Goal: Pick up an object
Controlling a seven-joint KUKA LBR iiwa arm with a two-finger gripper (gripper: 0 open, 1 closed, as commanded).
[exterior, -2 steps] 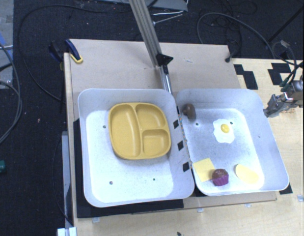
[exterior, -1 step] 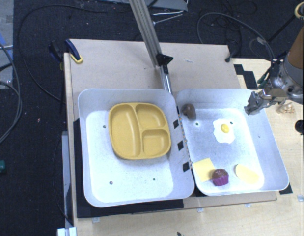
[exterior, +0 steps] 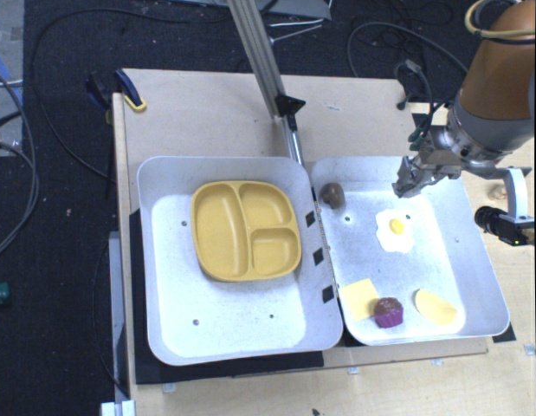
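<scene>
My gripper [exterior: 407,185] hangs over the far part of the right bin [exterior: 475,258], above and just right of a toy fried egg [exterior: 395,232]. A brown rounded piece [exterior: 332,195] lies at that bin's far left corner. Along its near side lie a yellow cheese slice [exterior: 358,298], a purple piece [exterior: 388,312] and a yellow wedge [exterior: 435,306]. Nothing shows between the gripper's tips.
The left bin [exterior: 164,302] holds a yellow divided plate [exterior: 247,230]. A slanted metal pole [exterior: 259,46] rises behind the bins. Cables trail on the dark floor at the far side, and bare bench shows at the front.
</scene>
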